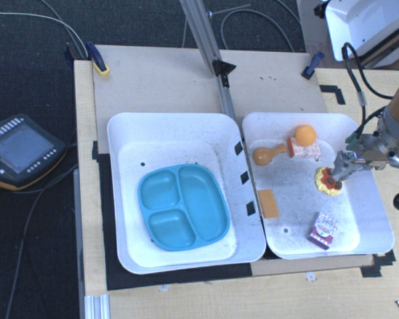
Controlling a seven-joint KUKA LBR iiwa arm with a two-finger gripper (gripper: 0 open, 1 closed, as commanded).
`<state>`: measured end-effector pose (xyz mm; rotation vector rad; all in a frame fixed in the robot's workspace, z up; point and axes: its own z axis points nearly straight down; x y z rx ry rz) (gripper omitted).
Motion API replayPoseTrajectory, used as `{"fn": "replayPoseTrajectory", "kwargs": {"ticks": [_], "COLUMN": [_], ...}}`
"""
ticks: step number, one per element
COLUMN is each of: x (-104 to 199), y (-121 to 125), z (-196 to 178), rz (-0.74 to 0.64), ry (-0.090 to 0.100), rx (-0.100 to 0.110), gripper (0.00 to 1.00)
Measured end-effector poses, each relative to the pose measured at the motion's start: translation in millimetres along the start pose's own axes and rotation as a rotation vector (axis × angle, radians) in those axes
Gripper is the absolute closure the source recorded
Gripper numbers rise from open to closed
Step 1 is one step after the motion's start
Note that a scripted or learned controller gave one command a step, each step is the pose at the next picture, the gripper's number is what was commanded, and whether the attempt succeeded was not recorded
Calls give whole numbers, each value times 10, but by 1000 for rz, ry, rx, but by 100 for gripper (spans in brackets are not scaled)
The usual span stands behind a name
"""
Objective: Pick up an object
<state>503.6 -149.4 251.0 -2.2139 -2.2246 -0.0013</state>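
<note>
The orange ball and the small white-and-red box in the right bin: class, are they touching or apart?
Touching. In the camera view the orange ball sits against the top of the white-and-red box, with no bin floor visible between them.

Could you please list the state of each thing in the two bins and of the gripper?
Blue divided plate: flat in the left bin, nothing in it.
Orange ball: resting at the right bin's far side.
Wooden pestle: lying on its side.
Tan block: lying flat.
Purple packet: lying near the front.
Yellow and red toy: on the floor under the gripper.
Gripper: low over the toy.
</note>
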Motion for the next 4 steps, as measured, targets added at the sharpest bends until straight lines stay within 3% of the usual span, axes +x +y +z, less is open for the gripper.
{"fn": "replayPoseTrajectory", "kwargs": {"ticks": [4], "x": [2139], "y": [125], "z": [176], "rz": [-1], "ry": [0], "rx": [-1], "gripper": [100]}}
